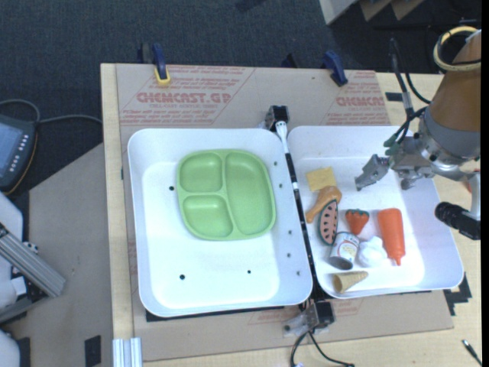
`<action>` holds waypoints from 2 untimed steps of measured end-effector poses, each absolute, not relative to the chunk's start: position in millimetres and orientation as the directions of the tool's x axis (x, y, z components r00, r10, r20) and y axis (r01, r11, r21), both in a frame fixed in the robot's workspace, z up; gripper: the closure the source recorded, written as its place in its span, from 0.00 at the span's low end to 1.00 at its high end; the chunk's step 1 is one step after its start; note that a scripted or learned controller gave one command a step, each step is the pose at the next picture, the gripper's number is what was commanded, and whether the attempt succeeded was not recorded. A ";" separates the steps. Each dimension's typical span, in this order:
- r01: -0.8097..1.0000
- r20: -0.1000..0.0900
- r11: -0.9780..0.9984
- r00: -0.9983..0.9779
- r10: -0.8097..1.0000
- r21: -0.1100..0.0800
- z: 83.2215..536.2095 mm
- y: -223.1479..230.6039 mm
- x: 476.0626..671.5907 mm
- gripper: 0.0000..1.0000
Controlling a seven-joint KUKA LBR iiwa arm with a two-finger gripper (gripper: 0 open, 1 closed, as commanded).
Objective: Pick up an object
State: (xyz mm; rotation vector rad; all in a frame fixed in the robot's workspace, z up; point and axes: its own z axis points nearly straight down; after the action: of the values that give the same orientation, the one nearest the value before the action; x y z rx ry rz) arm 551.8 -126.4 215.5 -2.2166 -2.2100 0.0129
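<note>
The hand (373, 173) hovers spread and empty above the right bin (435, 277). Risk: the crowded strawberry (357, 221) and carrot (392, 234) may slip.

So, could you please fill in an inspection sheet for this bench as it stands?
Surface: brown cardboard-topped bench bearing two shallow white bins, left bin and right bin.
Job's things: in the right bin, yellow block, watermelon slice, strawberry, orange carrot, small can, white ball, cone.
Clutter: green sectioned plate in the left bin.
Grippers: gripper above the right bin, holding nothing.
Cables: black cables beside the arm.
Surroundings: dark carpet.
</note>
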 end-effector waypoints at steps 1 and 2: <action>1.000 0.000 0.000 0.000 1.000 0.000 223.1 -126.0 554.6 0.00; 1.000 0.002 0.000 0.000 1.000 -0.006 180.1 -125.2 556.4 0.00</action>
State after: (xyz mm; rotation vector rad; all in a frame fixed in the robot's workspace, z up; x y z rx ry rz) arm 556.4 -125.2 180.1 -2.2178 -2.2174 0.0050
